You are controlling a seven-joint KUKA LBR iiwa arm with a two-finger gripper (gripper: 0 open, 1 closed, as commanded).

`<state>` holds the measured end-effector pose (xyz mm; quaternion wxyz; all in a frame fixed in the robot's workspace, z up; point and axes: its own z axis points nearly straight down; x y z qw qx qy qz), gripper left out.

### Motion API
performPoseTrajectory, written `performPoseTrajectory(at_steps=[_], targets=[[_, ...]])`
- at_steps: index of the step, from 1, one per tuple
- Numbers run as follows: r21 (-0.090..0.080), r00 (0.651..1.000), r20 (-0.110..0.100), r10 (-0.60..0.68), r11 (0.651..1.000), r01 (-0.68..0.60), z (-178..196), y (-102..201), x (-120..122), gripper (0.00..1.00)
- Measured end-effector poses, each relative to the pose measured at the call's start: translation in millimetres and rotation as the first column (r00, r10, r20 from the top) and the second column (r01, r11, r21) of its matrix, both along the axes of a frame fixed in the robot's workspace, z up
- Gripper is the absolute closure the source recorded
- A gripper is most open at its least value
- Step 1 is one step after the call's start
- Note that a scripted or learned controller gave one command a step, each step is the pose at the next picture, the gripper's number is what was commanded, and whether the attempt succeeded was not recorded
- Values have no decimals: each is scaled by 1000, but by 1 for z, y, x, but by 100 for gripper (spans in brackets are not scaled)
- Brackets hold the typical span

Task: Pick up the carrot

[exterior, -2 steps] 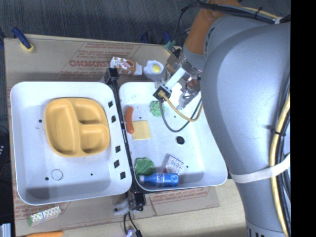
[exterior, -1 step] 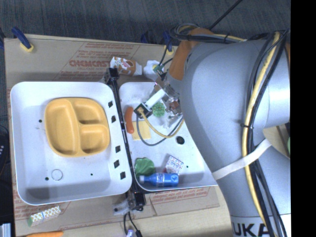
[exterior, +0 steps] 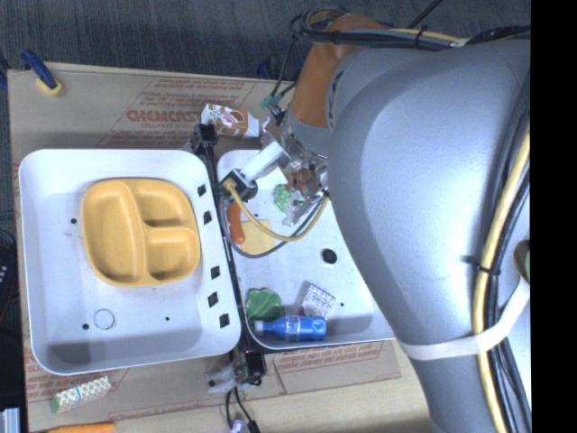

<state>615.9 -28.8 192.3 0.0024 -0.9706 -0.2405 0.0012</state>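
a: carrot (exterior: 236,224)?
b: in the right bin (exterior: 288,273), at its 9 o'clock side, just beside the left wall. flat on the floor, long axis roughly 12 to 6. orange, plain to see, not lifted.
a: arm (exterior: 424,197)?
b: in from 3 o'clock, grey bulk over the right bin's whole 3 o'clock half, orange band (exterior: 311,84) up toward 12. wrist (exterior: 297,174) low over the bin's 12 o'clock end, near the carrot, at about 2 o'clock from it, apart from it by the look.
a: wide or narrow?
b: cannot tell; lost among the metal parts at the wrist.
a: else in that bin?
b: green lump (exterior: 263,303) at 6 o'clock from the carrot, well apart. bottle (exterior: 294,328), blue, just beside the lump at its 4 o'clock, on its side along the 6 o'clock wall. small packet (exterior: 317,298) at 1 o'clock from the bottle, near it. black disc (exterior: 329,257) at 12 from that packet. greenish scrap (exterior: 283,195) close under the wrist, too blurred to name.
a: left bin (exterior: 36,242)?
b: yellow divided tray (exterior: 117,233) inside, a little toward 12 from the middle.
a: table (exterior: 135,88)?
b: brown packet (exterior: 225,120) at 12 o'clock, just above the gap between the bins. blue-and-yellow clip (exterior: 41,72) at the 10 o'clock corner. long packet (exterior: 81,392) at 7 o'clock, just outside the left bin.
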Motion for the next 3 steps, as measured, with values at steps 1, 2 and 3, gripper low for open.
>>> performPoseTrajectory(at_steps=[1, 2, 3], targets=[[1, 973, -4, 231, 973, -231, -1, 41, 2, 0], [-3, 1000, -1, 9, 1000, -9, -1, 25, 10, 0], [-2, 973, 1, 230, 973, -230, -1, 39, 23, 0]])
